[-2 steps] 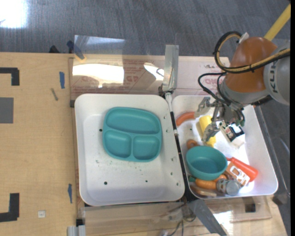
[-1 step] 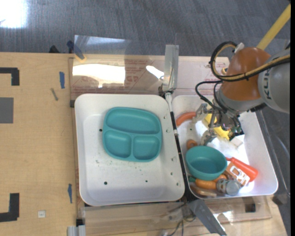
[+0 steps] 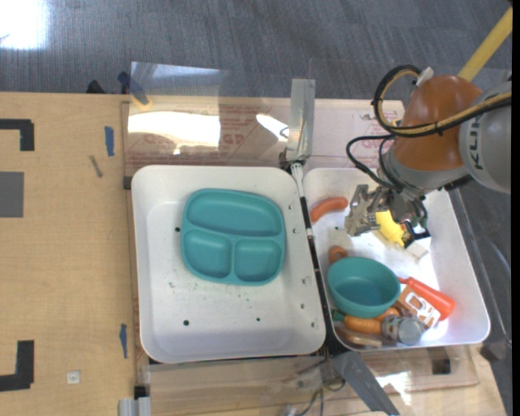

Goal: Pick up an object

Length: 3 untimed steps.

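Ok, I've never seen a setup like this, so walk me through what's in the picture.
One camera looks down at a slant on a bench with two shallow white bins. The grey machine with the orange band, reaching in from the right, is a robot arm; its gripper hangs over the right bin, near a yellow object. Whether it grips anything can't be made out. That bin also has a teal bowl, an orange sausage-shaped toy and an orange packet. The left bin has a teal divided plate.

The light is bright and even. A white shine glares off the clear plastic sheet (image 3: 195,122) behind the bins. The floor (image 3: 24,24) glows white at the top left corner. Shadows are soft and small. Everything looks a little fuzzy.
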{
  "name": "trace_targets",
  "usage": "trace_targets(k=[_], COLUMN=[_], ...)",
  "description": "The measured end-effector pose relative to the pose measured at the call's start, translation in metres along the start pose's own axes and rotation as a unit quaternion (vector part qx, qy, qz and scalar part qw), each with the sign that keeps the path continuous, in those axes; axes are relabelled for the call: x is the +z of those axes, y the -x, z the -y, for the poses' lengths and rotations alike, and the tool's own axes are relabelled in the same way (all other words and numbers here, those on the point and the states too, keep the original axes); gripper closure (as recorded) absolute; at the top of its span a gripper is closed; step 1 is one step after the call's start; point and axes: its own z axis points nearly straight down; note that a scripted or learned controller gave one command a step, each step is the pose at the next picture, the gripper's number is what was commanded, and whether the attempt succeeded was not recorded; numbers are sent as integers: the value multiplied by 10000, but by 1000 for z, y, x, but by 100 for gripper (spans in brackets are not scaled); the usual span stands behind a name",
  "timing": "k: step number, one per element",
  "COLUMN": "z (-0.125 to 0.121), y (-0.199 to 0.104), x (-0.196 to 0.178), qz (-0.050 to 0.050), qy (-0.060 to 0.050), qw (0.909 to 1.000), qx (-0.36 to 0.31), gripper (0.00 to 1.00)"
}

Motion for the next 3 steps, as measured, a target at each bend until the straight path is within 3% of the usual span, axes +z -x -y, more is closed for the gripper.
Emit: trace_targets(k=[1,2,3], z=[63,61,55], y=[-104,-104,-126], x=[-60,-58,-15], qz=[-81,-93,24], qy=[-2,9,-18], qw=[9933,9935,9878], qx=[1151,1136,1554], gripper=[100,0,0])
